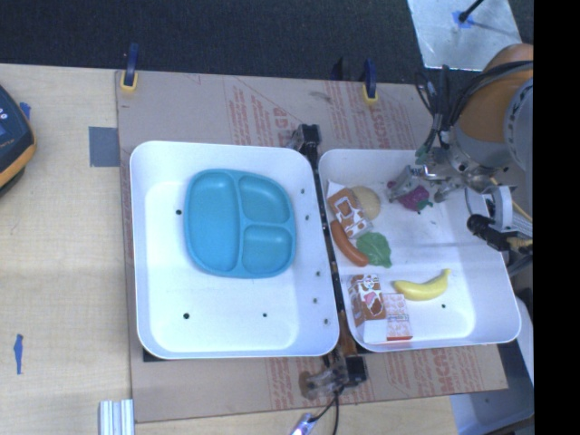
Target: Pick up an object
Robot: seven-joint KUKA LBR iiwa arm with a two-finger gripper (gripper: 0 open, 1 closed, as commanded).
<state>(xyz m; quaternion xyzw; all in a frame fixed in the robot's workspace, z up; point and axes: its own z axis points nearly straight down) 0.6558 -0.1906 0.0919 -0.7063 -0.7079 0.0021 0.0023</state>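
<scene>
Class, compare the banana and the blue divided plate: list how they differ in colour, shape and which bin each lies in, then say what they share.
Colour: the banana is yellow; the blue divided plate is light blue.
Shape: the banana is a slim curved piece; the plate is broad, rounded and split into compartments.
Place: the banana lies in the right bin among other items; the plate lies alone in the left bin.
Shared: both rest flat on a white bin floor, apart from the arm.

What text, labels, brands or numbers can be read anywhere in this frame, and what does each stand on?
None can be read as words.
Cardboard sheet under the bins: rows of red print, too blurred to read.
Brown carton in the right bin: white markings, illegible.
Brown packet: white markings, illegible.
White-and-red packet: print too small.
Dark device at the left edge: label unreadable.
</scene>
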